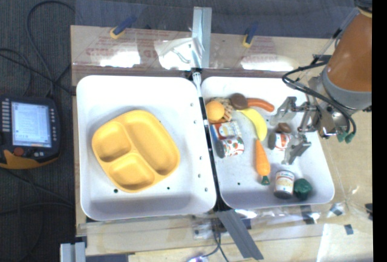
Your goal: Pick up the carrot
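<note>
Two shallow white bins side by side; the left bin (91,194) holds a yellow moulded plastic tray with three compartments (135,149), the right bin (320,188) a scatter of toy foods. The slender orange plastic carrot (261,159) lies near the middle of the right bin, lengthwise near to far, its green stalk end toward the near rim, just right of a small printed can lying on its side (230,146) and near the tip of a yellow plastic banana (256,121). The metal two-finger gripper (292,127) hovers over the right part of this bin, its fingers spread and grasping nothing, a small red-and-white object (280,141) beneath it. The carrot is probably light, rigid and smooth, so liable to slip or roll; the best hold is judged to be across its thicker far half, fingers closing left to right, where the space beside it allows
</note>
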You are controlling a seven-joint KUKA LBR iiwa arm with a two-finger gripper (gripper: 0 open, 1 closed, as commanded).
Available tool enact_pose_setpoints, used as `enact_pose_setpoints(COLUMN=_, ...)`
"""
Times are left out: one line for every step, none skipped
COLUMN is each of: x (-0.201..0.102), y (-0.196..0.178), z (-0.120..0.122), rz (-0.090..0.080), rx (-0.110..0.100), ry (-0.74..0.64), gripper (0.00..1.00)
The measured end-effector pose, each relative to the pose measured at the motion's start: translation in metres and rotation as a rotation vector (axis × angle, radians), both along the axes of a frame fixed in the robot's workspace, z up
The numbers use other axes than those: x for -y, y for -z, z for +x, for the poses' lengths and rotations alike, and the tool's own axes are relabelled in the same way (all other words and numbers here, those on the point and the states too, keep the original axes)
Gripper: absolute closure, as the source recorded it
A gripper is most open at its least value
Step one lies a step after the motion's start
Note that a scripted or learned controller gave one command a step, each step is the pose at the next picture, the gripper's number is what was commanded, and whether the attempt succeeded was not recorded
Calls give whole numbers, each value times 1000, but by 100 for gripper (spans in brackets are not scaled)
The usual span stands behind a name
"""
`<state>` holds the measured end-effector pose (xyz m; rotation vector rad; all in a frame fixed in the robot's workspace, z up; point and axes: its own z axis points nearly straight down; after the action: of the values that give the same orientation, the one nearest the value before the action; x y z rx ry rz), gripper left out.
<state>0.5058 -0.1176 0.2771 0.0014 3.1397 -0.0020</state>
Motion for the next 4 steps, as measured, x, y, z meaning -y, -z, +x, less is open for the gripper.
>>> enact_pose_setpoints(x=-14, y=161, z=-24, rz=3, rx=-10, ry=-92, gripper=0)
enact_pose_setpoints(x=-22, y=187, z=-6, rz=-1, rx=0, ry=-71, gripper=0)
enact_pose_setpoints(x=-23, y=175, z=-2, rz=-4, rx=13, ry=-72, gripper=100)
enact_pose_setpoints(x=-51, y=7, z=18, rz=-2, rx=13, ry=-177, gripper=100)
